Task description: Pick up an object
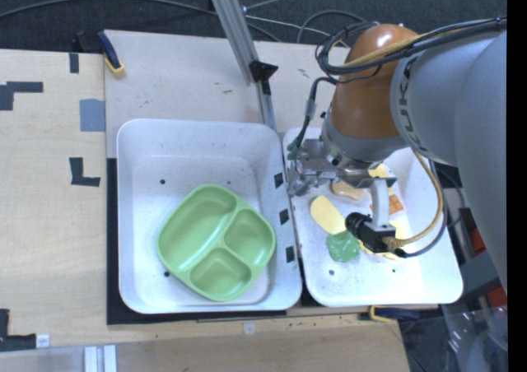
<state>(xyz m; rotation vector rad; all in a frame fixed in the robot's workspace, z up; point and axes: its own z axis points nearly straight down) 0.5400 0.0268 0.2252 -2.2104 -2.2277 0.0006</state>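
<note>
My gripper (306, 171) hangs low over the left part of the right bin (428, 280), under the orange wrist band and the grey arm. Just below it lie a pale yellow piece (326, 214) and a small green object (342, 246). A tan piece (348, 191) sits right beside the gripper body. An orange item (395, 204) and another yellow bit (379, 171) peek out from behind the arm's cable. The arm hides much of the bin's back half.
The left bin (144, 148) holds a light green divided plate (216, 240) toward its front. A slanted metal pole (235, 20) stands behind the bins. A black cable with a connector (375, 234) loops over the right bin.
</note>
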